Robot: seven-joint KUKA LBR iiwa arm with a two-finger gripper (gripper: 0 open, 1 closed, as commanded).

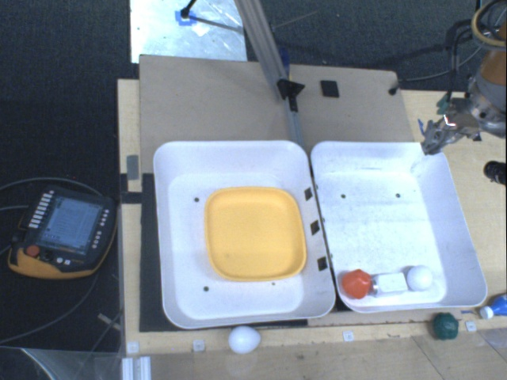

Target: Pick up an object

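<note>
The right bin (396,172) holds three small things along its near wall: an orange-red ball (356,284), a white block (390,283) and a white ball (419,277), lined up and touching or nearly so. A square yellow plate (256,233) lies in the middle of the left bin (178,212). My gripper (435,138) hangs over the far right corner of the right bin, well away from the three objects, with nothing seen in it.
Outside the bins on the bench's near edge lie a white egg-shaped object (244,340), a dark green ball (445,325) and a blue item (496,307). A slanted grey pole (265,38) ends in a black clamp behind the bins. A teach pendant (62,236) sits on the floor at left.
</note>
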